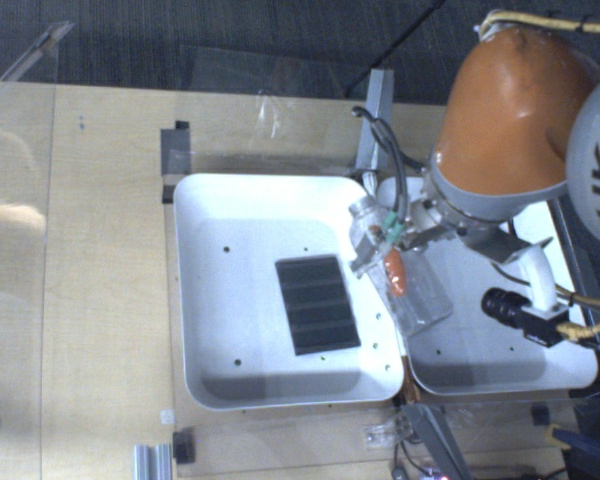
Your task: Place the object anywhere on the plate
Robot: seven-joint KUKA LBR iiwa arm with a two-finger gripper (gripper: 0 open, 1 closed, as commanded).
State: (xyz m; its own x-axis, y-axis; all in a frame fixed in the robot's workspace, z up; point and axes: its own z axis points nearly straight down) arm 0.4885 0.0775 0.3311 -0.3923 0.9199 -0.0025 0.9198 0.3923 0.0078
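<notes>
A dark ribbed rectangular plate lies flat in the middle of the left white bin. My gripper hangs over the wall between the two bins, just right of the plate's upper right corner. Its clear fingers are shut on a small orange object, which shows between them. The object is held above the bin edge, apart from the plate. The arm's large orange and grey wrist covers the upper part of the right bin.
The right white bin lies under the arm, with its floor showing near the front. A black cylinder with yellow cable juts from the wrist over that bin. A grey metal post stands behind the bins.
</notes>
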